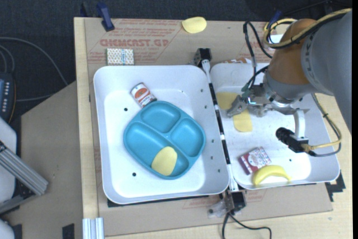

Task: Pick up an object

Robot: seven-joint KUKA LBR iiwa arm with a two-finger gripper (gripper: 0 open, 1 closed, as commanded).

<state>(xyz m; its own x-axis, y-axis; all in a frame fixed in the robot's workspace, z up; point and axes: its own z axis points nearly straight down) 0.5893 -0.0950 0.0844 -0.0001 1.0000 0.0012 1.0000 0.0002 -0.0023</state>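
My gripper (248,107) is low in the right bin (319,168), near its left wall, and stands open with nothing between its fingers. A pale yellow piece (243,122) lies just below the fingertips, and a second yellow piece (225,100) lies just to their left. Toward the front of that bin are a red packet (255,159) and a yellow banana (271,175). The left bin (106,120) holds a blue divided plate (162,136) with a yellow item (165,160) in its near compartment. A small red-and-white can (142,94) lies behind the plate.
The grey arm with its orange band (291,61) covers the back right of the right bin, and a black fitting (291,140) with cables hangs beside it. On the bench behind the bins lie a yellow item (194,24), a small sachet (120,56) and a blue clip (104,17).
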